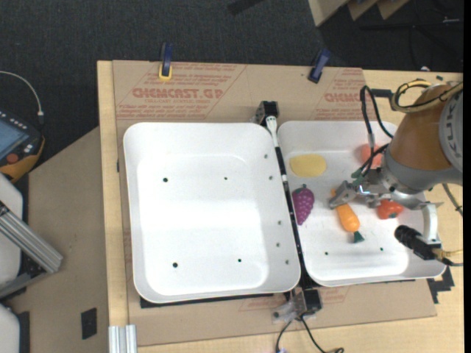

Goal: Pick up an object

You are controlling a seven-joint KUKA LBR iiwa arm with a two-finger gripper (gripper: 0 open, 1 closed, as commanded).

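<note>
In the right bin lie a yellow lemon-like piece, a purple grape bunch, an orange carrot with a green end, and two red-orange pieces, one under the wrist and one behind the arm. My gripper hangs low over the bin, just above the carrot's upper end and right of the grapes. Nothing shows held between its parts.
The left bin stands beside the right one, with a black divider clamp at the far seam. Cables loop off the arm at the right. A black part sticks out near the right bin's front right corner.
</note>
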